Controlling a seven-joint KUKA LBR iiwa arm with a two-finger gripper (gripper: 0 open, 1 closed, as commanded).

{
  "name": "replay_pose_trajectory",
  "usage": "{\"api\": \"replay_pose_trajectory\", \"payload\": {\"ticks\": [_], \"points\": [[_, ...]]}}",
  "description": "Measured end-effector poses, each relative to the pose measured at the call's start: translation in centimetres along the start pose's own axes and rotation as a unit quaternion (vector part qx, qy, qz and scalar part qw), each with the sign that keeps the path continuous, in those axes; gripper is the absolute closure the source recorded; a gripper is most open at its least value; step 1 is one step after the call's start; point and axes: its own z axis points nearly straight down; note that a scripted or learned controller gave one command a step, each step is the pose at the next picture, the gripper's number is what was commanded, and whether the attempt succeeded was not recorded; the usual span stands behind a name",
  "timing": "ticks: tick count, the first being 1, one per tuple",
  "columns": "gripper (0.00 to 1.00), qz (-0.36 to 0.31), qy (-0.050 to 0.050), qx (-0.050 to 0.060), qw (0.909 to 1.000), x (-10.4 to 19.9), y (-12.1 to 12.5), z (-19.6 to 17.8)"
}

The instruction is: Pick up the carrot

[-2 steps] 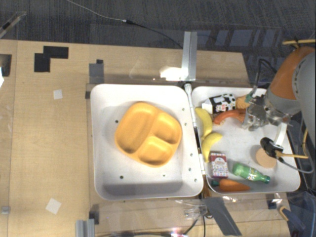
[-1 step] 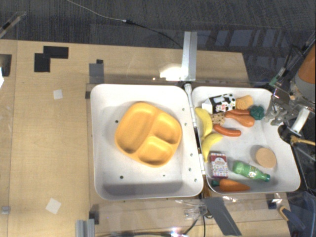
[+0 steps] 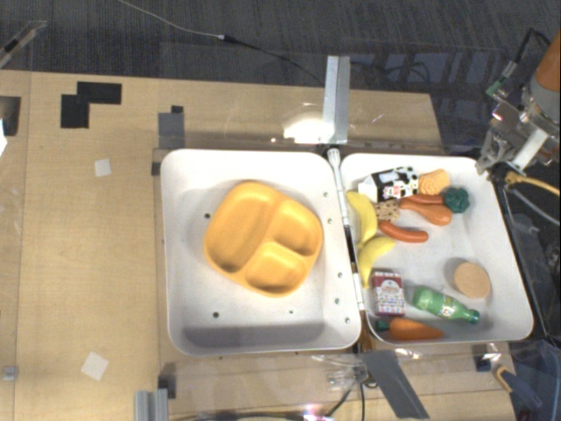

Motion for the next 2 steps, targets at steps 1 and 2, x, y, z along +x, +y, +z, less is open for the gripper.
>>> {"api": "replay_pose_trajectory", "payload": {"ticks": [1, 2], "points": [[1.00, 0.001, 0.000, 0.000, 1.0000, -1.2, -0.9, -3.3], [1.00, -0.061, -0.001, 0.001, 0.9981, -3.4, -3.2, -2.9]]}}
